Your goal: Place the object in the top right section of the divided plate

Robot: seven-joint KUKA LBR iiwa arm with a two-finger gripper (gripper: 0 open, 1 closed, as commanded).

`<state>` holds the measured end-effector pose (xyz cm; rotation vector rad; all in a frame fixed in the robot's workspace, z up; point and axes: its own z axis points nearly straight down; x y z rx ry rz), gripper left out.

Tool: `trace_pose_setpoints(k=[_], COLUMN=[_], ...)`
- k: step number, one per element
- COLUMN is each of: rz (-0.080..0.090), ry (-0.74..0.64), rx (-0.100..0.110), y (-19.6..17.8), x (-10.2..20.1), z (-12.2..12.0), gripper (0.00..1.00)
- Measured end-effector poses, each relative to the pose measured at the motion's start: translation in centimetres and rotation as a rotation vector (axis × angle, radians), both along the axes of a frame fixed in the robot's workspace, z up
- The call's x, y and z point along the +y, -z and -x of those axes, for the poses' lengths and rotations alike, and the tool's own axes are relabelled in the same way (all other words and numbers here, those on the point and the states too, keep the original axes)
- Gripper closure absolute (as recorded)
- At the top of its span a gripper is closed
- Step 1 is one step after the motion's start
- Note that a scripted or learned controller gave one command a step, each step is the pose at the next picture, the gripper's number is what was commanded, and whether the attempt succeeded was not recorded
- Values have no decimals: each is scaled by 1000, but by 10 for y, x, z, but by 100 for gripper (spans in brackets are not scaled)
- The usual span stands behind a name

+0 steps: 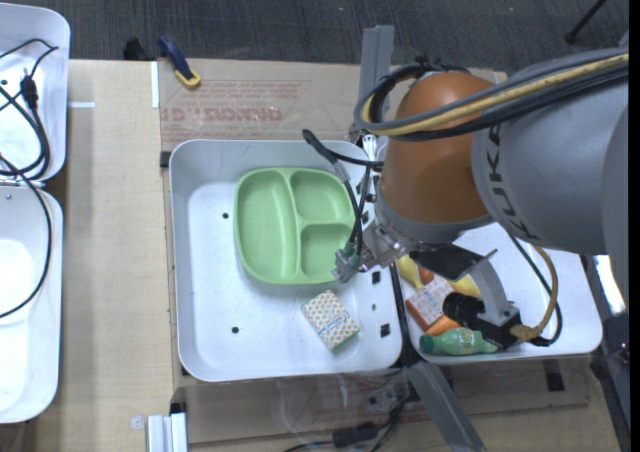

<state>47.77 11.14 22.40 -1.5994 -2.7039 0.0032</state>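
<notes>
Blocking much of the right bin (575,340), apparently, arm (500,160).

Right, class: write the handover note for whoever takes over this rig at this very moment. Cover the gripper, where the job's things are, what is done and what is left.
Gripper: low at the lower right rim of the green divided plate, in the left bin. Whether it is open or shut cannot be told, and no object can be made out in it.
Plate: all three sections look bare.
Small patterned box: on the left bin's floor, just below the plate.
Right bin: holds a green bottle and other items, partly hidden by the arm.
Done: nothing placed yet.
Left: get an object into the plate's top right section.
</notes>
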Motion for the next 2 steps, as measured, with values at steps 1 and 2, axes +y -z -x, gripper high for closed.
trace_pose_setpoints(k=[1,2], rz=[0,2], ry=[0,0], rx=[0,1], y=[0,-8], x=[0,-1], z=[0,-1], gripper=[0,100])
